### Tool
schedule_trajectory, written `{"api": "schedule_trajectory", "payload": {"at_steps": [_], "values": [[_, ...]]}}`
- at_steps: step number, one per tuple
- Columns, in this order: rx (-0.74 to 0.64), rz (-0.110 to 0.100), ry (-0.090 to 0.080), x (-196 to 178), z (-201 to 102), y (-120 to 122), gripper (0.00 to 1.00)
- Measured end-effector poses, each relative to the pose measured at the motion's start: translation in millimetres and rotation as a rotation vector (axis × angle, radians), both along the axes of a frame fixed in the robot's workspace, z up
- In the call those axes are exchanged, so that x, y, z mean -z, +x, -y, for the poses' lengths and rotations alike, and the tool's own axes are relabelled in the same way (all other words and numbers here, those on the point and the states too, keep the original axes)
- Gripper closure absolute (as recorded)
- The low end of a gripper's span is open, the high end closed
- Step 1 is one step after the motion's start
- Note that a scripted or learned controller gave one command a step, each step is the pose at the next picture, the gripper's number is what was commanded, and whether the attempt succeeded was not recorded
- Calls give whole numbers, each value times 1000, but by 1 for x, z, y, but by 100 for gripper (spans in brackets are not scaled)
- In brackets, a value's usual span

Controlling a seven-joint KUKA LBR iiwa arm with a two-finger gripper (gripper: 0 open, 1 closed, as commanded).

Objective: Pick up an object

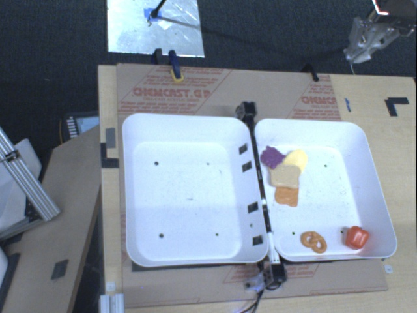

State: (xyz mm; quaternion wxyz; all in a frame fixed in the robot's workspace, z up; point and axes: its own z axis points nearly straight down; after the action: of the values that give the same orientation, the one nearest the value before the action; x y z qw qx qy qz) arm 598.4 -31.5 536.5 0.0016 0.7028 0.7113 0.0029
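Note:
The right bin (365,175) holds several small objects. Near its left wall a purple piece (272,156), a yellow piece (297,159), a tan slice (285,175) and an orange piece (287,196) lie bunched together, touching. A brown pretzel (314,241) and a red object (356,237) rest apart by the front wall. My gripper (362,47) hangs at the top right, beyond the bench's far edge, well away from the bins and above the dark floor. Nothing shows in it.
The left bin (140,175) stands beside the right one, with a black divider (258,188) between them. A shiny metal sheet (155,18) lies on the floor at the back. An aluminium rail (23,178) slants in at the far left.

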Motion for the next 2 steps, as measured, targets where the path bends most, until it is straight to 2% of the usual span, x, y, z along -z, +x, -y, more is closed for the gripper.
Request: {"api": "schedule_trajectory", "payload": {"at_steps": [1,2], "values": [[1,-12,0,77,-72,-17,100],[2,-4,0,66,-155,-25,100]]}}
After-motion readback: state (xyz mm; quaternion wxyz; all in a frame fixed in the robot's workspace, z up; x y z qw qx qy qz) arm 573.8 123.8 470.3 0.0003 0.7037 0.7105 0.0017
